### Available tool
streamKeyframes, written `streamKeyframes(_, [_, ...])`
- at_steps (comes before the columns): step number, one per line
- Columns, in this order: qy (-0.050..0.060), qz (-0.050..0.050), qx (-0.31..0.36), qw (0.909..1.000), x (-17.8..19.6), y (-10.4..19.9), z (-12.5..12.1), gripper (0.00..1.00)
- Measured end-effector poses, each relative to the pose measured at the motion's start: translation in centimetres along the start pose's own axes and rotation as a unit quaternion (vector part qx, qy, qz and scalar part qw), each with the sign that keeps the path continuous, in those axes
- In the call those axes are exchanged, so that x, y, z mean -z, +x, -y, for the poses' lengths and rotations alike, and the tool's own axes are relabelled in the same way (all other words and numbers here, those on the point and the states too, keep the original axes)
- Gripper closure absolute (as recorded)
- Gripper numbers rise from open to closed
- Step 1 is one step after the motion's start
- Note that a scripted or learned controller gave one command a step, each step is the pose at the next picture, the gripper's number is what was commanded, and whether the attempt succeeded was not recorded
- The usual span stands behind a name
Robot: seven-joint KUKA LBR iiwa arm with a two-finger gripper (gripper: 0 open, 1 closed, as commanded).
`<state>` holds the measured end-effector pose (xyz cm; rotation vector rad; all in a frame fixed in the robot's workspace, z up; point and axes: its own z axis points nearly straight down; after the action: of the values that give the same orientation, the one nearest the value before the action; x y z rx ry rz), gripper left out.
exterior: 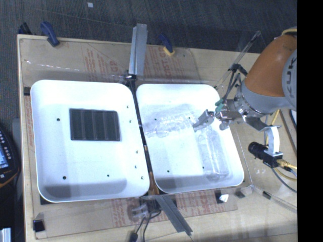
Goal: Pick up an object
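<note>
Both bins are glossy white: the left bin [45, 135] carries a dark grey rectangle [95, 124] split by thin darker lines into four vertical panels, and small black dots speckle its floor. The right bin [166, 175] shows faint silvery, see-through streaks across its middle, where clear plastic items [212, 153] lie almost colourless against the white. The bench [75, 64] is pale tan with reddish-brown printed lettering along its upper and lower strips. Blue clamps [49, 34] sit at the upper edge. A grey metal bar [137, 49] stands at upper centre. The arm [270, 74], at the right of the frame, is orange over grey. The floor at the top is dark charcoal.
</note>
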<state>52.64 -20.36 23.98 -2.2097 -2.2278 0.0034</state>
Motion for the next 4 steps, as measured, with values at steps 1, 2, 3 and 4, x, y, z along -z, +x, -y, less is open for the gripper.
streamKeyframes(1, [0.000, 0.000, -0.046, 0.9989, -3.2, -0.7, -8.7, 0.00])
streamKeyframes(2, [-0.001, 0.000, -0.196, 0.9806, 2.3, -0.2, -4.1, 0.00])
streamKeyframes(3, [-0.003, 0.001, -0.095, 0.9954, 7.4, 0.5, -3.3, 0.00])
streamKeyframes(4, [0.000, 0.000, -0.199, 0.9800, 8.5, 0.5, 0.1, 0.00])
